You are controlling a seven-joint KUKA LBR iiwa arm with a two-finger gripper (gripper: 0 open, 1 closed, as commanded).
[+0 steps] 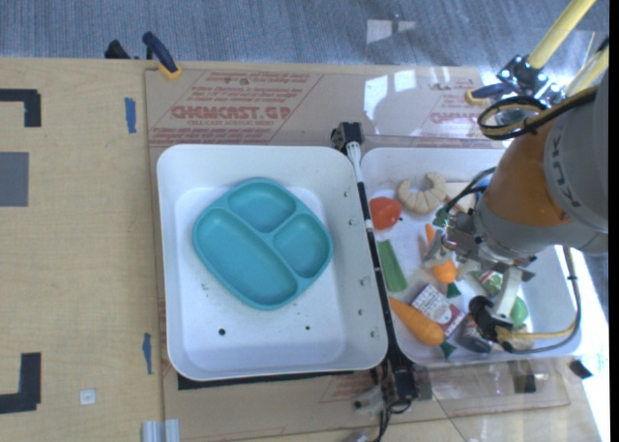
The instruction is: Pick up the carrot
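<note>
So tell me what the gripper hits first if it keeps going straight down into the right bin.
Most likely the small orange piece right under the gripper, amid clutter in the right bin. The carrot lies lower left, off that line. Depth is hard to judge from this slant.

Overall light: bright, even, cool-white; colours read cleanly, nothing lost in darkness.
Source: diffuse, from above; exact position cannot be told.
Glare: a pale washed patch on the clear sheet (426, 102) over the cardboard at upper right; printed lettering under it fades.
White bins: left bin (184, 334) close to overexposed, its floor and walls hard to separate; right bin (566, 285) similar.
Shadows: soft and short; a faint one rims the teal plate (261, 242), a darker one lies under the arm (542, 189) among the clutter.
Focus: sharp on bench and left bin; arm wrist area slightly soft.
Edges: no obvious bending of straight lines.
Small items: fine detail limited by resolution.
</note>
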